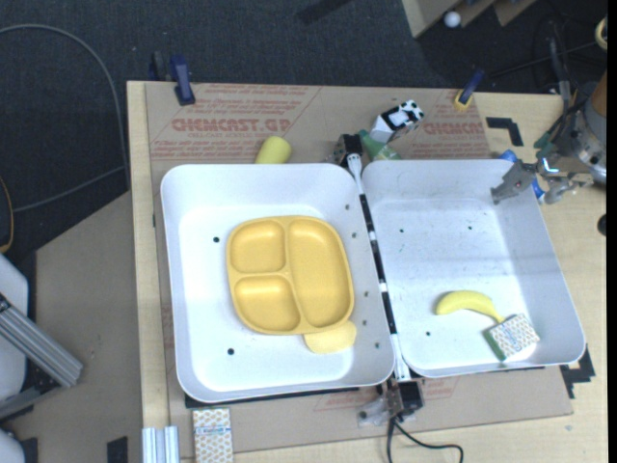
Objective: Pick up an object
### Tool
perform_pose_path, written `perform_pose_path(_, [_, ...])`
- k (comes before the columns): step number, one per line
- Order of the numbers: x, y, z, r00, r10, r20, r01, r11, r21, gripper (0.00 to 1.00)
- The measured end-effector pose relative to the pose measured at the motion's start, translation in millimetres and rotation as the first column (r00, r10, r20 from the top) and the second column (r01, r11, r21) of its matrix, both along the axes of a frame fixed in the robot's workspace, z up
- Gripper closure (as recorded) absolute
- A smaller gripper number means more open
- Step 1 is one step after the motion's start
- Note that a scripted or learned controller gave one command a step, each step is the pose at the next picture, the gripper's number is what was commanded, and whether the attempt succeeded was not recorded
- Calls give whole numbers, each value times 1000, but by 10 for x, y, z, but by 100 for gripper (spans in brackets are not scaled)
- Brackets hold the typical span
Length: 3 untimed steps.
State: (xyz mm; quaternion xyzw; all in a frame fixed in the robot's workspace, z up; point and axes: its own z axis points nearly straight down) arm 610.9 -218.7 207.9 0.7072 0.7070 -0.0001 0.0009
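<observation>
The banana (pixel 467 303) lies near the front of the right bin (pixel 453 230), beside a small patterned packet (pixel 512 336), and should be straddled across its middle by the fingers (pixel 521 181), whose spread cannot be told.

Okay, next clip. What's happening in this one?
A robot arm reaches in from the right, its gripper hovering over the far right corner of the right bin. Nothing is between its fingers. A banana and a small patterned block lie near that bin's front right corner, away from the gripper. The left bin holds a yellow divided tray with a pale yellow piece tucked against its front edge. No pick yet.
</observation>
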Motion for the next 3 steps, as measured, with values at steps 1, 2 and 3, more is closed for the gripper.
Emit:
perform_pose_path(1, [-1035, 728, -84, 1000, 1, -3, -1, 1000, 2, 0])
perform_pose_path(2, [-1068, 1023, -432, 1000, 1, -3, -1, 1000, 3, 0])
perform_pose_path(3, [-1320, 1153, -1238, 1000, -1, -1, 1, 1000, 1, 0])
